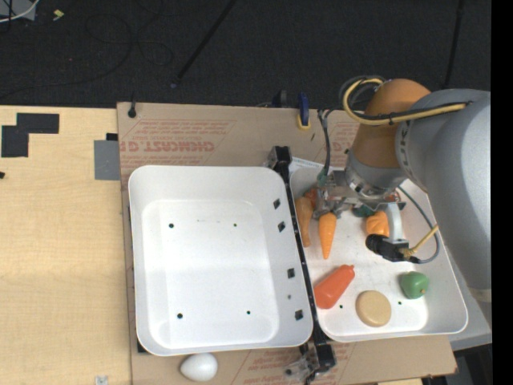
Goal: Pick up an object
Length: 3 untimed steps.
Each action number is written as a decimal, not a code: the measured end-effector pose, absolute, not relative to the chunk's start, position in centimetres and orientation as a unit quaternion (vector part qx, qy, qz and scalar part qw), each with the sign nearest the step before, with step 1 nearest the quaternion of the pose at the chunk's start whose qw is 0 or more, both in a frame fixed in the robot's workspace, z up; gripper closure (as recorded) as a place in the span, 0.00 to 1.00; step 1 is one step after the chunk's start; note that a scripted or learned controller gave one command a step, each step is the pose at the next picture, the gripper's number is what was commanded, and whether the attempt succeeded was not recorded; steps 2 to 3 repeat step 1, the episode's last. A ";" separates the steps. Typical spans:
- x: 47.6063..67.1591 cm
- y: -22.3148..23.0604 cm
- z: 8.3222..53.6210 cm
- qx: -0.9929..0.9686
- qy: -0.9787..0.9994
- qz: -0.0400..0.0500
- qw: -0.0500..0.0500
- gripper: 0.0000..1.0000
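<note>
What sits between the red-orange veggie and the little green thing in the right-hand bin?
In the camera view, a round tan piece lies between the red-orange piece and the green piece, slightly nearer the bin's front edge.

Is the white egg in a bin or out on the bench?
Out. The white egg lies on the cardboard sheet just past the near rim of the left bin, outside both bins.

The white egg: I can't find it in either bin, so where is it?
The white egg lies outside both bins, on the bench just below the front edge of the left bin, near its left corner in the camera view.
</note>
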State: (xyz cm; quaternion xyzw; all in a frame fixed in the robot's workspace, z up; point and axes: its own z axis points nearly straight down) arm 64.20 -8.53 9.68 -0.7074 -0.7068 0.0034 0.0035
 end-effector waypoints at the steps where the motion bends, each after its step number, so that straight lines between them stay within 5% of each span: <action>1: 64.6 -1.8 19.4 -0.705 -0.709 -0.003 -0.002 1.00; 3: 64.6 -1.8 19.4 -0.705 -0.709 -0.003 -0.002 1.00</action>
